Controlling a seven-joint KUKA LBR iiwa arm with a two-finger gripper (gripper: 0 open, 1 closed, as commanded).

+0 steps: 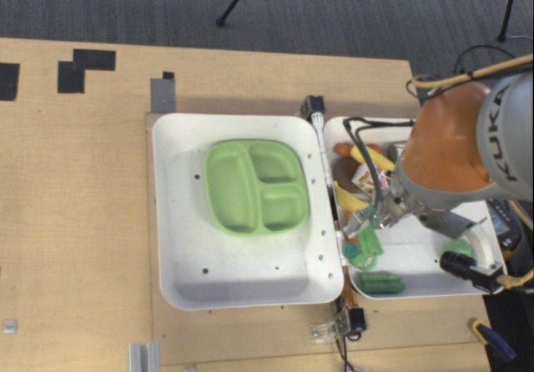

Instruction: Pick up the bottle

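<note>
I see the gripper (377,216) lowered into the cluttered right white bin (417,274) above a translucent green plastic bottle (364,249); its grip state I cannot tell.

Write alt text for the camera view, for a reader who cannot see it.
A grey robot arm with an orange band reaches from the right into the right-hand shallow white bin, low over a clutter of small green and yellow items. The left-hand shallow white bin holds a pale green divided plastic tray.
</note>
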